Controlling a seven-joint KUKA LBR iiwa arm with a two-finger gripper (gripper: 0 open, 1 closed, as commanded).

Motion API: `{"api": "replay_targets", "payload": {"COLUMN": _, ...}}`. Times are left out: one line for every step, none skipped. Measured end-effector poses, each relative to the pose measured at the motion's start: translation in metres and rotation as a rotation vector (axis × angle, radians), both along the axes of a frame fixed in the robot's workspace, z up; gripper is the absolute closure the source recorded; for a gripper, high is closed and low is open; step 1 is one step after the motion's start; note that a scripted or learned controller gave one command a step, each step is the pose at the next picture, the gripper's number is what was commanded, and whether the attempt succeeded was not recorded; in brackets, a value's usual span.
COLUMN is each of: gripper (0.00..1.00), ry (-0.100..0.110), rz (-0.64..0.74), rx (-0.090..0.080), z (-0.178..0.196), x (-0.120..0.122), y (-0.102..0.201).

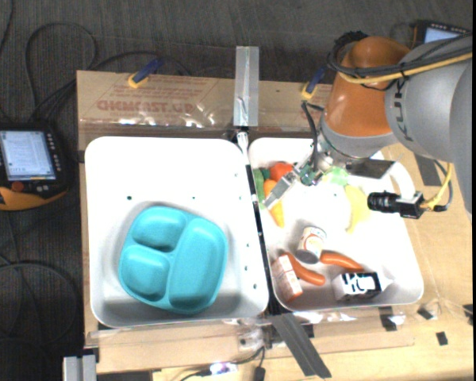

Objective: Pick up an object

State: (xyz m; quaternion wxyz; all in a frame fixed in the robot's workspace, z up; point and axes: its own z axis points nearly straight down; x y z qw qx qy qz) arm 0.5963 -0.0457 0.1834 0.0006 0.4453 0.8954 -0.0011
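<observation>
My gripper (289, 184) hangs low over the far left part of the right bin (404, 252). It sits right by an orange-red round item (278, 170) and a green item (260, 184), and a small yellow-orange piece (277, 212) lies just in front of it. Whether it touches any of them is hidden by the wrist. Further right lies a yellow banana-like piece (355, 205). Toward the front of the bin are a small cup (310, 240), an orange carrot (342, 259), a red sausage-like item (306, 273), a brown packet (284, 281) and a black-and-white box (357, 285).
The left bin (111, 165) holds a blue divided plate (173, 258). A metal divider (247, 94) runs between the bins at the back. A handheld pendant (22, 163) lies on the floor at the left. The grey arm (428, 94) covers the right bin's far right corner.
</observation>
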Motion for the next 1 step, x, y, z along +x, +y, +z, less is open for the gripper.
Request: {"api": "replay_targets", "payload": {"gripper": 0.00, "ry": 0.000, "rz": 0.000, "rx": 0.001, "z": 0.0000, "x": 0.0000, "y": 0.0001}}
